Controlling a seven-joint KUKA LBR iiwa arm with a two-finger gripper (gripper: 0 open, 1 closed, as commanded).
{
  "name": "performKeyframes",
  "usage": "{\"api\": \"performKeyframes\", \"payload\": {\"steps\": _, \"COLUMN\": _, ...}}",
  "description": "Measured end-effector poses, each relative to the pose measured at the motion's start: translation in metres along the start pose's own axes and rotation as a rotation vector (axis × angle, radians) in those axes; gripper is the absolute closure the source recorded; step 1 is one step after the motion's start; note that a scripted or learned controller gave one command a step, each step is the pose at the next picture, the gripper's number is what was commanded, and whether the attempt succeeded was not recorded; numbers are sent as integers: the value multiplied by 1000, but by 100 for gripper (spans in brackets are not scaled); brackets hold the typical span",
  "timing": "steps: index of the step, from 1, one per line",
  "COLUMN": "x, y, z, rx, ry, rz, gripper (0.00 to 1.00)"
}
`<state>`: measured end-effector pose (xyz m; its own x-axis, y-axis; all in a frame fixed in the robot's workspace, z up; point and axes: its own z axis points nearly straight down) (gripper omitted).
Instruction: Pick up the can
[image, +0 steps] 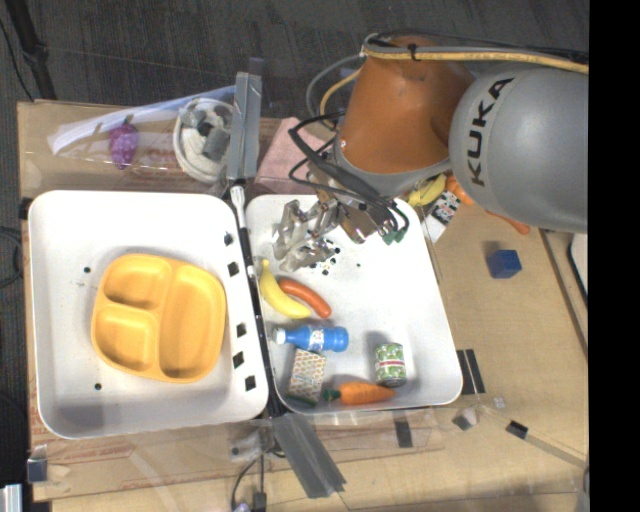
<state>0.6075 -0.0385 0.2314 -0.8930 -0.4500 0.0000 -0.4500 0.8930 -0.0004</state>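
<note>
**Can at the near edge of the right bin, gripper over the far end**

Nearest the camera, along the near wall of the right-hand shallow white bin (445, 340), lie a small patterned packet (308, 376), an orange carrot with a green top (362, 394) and the small green-labelled metal can (390, 364). The can stands upright, just beside the carrot and close to the bin's near right corner, with little room between it and the walls there. Just beyond lies a blue and white bottle (312, 338) on its side, then a red sausage-shaped toy (305, 297) touching a yellow banana (272, 293) by the wall that divides the bins. The bin floor to the can's far side, toward the right wall, is bare white.

In the left-hand white bin (60, 330) a yellow three-compartment plastic tray (158, 317) sits well apart from every wall.

Farther off, the metal two-finger gripper (300, 235) hangs over the right bin's far left part, well apart from the can. Whether it is released or clenched I cannot tell; nothing is seen in its grasp.

A small blue block (505, 263) rests on the bench outside the right bin.
</note>
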Motion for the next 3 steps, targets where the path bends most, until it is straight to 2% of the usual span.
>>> {"api": "performKeyframes", "payload": {"steps": 1, "x": -63, "y": 35, "z": 11, "rx": 0, "ry": -3, "rz": -195, "gripper": 100}}
{"api": "performKeyframes", "payload": {"steps": 2, "x": -70, "y": 29, "z": 39, "rx": -2, "ry": 0, "rz": -433, "gripper": 100}}
{"api": "performKeyframes", "payload": {"steps": 3, "x": 42, "y": -20, "z": 16, "rx": 0, "ry": 0, "rz": -614, "gripper": 100}}
